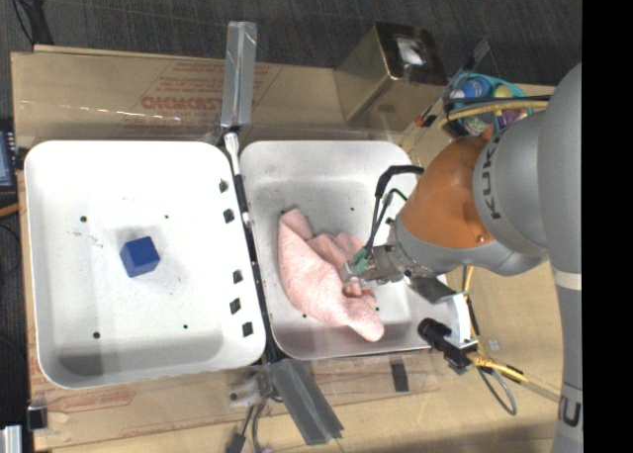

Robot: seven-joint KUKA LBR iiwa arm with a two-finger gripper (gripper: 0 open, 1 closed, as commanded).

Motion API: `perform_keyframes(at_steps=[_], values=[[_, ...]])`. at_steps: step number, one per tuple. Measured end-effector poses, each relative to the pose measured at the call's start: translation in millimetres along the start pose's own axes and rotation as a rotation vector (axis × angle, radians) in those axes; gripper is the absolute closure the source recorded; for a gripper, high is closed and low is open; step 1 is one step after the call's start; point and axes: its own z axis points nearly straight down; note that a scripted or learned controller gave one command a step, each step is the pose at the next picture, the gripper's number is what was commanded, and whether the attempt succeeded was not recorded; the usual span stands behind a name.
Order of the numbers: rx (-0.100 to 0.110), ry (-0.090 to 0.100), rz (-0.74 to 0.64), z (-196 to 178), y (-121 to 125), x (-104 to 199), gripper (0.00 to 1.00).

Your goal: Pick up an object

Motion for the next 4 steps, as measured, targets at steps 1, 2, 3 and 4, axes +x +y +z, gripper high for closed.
perform_keyframes(at_steps=[1,2,3,4], values=[[0.0,0.0,0.0,-0.1,0.1,0.0,0.0],[0.0,-0.002,0.199,-107.1,-21.4,-20.6,0.0],[0.0,-0.001,0.199,-107.0,-21.3,-20.4,0.0],[-0.003,-0.001,0.091,9.2,12.0,28.0,0.0]])
